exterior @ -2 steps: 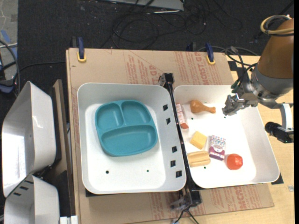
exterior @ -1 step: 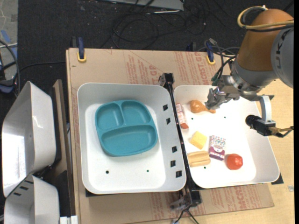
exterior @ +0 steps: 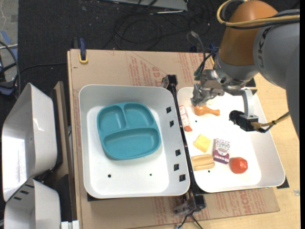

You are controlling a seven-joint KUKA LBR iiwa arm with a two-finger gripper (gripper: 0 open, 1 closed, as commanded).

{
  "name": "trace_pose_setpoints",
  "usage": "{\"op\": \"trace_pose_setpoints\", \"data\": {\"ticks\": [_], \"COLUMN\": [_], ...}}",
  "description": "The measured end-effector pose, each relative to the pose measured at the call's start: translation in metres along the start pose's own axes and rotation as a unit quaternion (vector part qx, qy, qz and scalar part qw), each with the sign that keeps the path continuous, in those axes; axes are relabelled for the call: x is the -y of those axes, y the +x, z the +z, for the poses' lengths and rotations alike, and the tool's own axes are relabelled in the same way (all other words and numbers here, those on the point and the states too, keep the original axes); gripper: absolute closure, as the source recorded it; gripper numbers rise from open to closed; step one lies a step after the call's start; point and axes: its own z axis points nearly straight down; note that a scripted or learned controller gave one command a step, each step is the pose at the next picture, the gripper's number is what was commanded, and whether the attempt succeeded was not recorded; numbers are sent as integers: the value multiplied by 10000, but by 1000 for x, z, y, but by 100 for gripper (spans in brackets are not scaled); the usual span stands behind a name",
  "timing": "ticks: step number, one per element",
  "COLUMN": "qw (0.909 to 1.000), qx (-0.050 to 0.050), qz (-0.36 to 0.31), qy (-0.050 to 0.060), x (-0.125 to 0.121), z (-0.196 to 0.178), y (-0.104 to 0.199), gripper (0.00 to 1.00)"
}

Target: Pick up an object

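Dark floor (exterior: 43, 27) strewn with cables (exterior: 138, 23) behind the cardboard-topped bench (exterior: 128, 66).

Orange drumstick (exterior: 208, 110) lying in right bin (exterior: 267, 175)

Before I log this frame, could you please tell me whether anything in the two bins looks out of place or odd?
Nothing stands out. The teal divided plate lies flat in the left bin. In the right bin, the toy chicken drumstick, cheese wedge, hot dog, purple carton and tomato lie apart, unspilled.
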Motion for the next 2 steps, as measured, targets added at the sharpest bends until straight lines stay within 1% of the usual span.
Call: {"op": "trace_pose_setpoints", "data": {"ticks": [1, 2], "qw": [10000, 10000], "qx": [-2, 1], "qz": [2, 3], "qy": [0, 8], "x": [-15, -28], "z": [-4, 9], "y": [52, 107], "gripper": [100, 100]}}
